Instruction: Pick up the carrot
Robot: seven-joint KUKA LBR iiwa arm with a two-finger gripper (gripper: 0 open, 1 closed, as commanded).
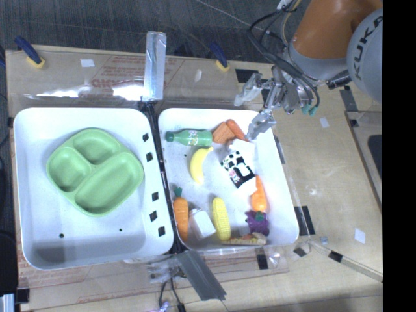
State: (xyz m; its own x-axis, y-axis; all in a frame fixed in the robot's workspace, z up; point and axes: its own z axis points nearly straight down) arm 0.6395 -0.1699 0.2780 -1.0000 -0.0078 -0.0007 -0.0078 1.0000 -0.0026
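though hemmed in, carrot (181, 217) (bin wall (170, 221) beside)

A grey arm (364, 41) marked with dark "KUKA" lettering is seen, banded in orange above the wrist, with black cables looped beside it and a metallic gripper (260, 123) fitted below.

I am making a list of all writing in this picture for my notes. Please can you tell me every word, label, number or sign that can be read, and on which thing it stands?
"KU", white letters cut off at the edge, on the grey arm.
Green bottle: its label is too small to read.
Black-and-white carton: its print is too blurred to read.
Reddish print on the bench behind the bins: too faint to read.
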